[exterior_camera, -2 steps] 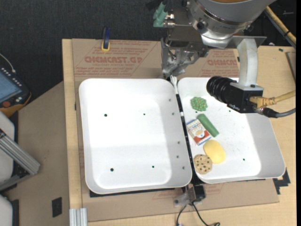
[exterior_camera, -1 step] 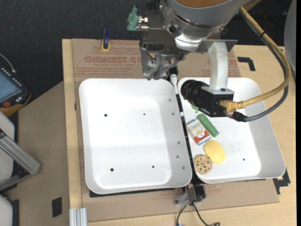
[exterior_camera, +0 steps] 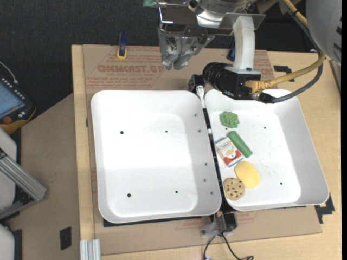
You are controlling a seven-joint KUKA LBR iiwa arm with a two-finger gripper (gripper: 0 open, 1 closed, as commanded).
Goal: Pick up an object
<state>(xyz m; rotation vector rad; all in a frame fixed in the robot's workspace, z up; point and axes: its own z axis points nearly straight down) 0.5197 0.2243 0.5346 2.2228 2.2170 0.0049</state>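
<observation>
Five small objects, among them a green cylinder (exterior_camera: 239, 143) whose long axis runs diagonally, lie along the left side of the right bin (exterior_camera: 293, 145), below and right of the gripper (exterior_camera: 179, 50), raised behind the left bin (exterior_camera: 146, 150), finger state indeterminable

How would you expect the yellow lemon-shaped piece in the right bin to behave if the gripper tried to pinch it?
The yellow piece looks smooth and rounded, so it may squirt from a pinch. It probably rolls or slides easily. It touches the cookie, which would likely get nudged.
</observation>
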